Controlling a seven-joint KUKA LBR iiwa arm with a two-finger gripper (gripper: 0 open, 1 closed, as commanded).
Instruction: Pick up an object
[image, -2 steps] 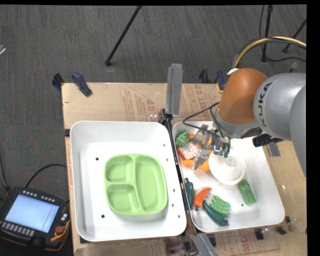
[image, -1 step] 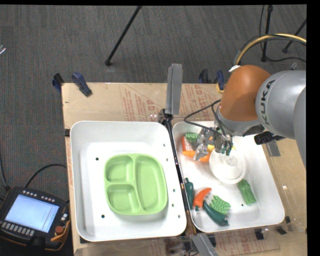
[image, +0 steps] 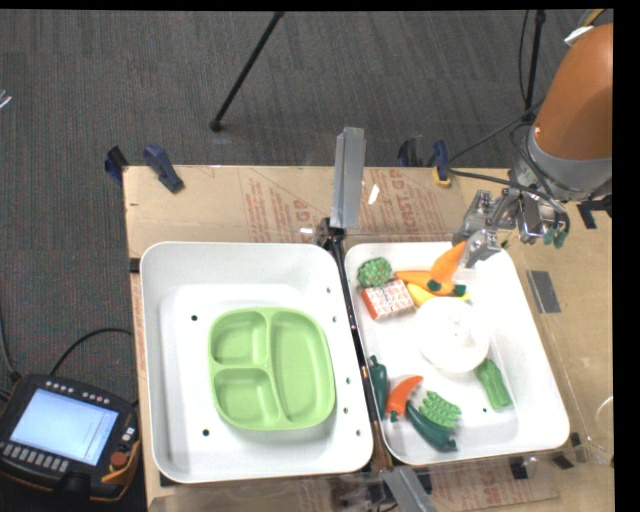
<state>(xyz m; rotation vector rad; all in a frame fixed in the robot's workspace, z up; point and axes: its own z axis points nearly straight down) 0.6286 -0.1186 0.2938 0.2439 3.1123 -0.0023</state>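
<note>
Taking the green divided plate (image: 271, 369) as the landmark, it lies nearest the camera in the left white bin (image: 160, 300), flat on the bin floor. To its right, across the divider between the bins, the right white bin (image: 540, 400) holds the clutter: closest to the plate's right edge a dark green vegetable (image: 379, 377) lies along the bin wall, and just beyond it an orange carrot-like piece (image: 403, 392) touches a spiky green toy (image: 436, 414). Further right of the plate sits a white round dish (image: 455, 340), with a small green pickle-like piece (image: 493, 384) just beside it. Up and right of the plate, near the far end of that bin, a green broccoli-like piece (image: 375, 271) rests against a red and white box (image: 387, 298), with a yellow piece (image: 425, 291) alongside. Farthest from the plate, at the right bin's far corner, the gripper (image: 478, 243) hangs over the rim with an orange carrot (image: 448, 263) slanting down from its fingers, which appear closed around the carrot's upper end.
</note>
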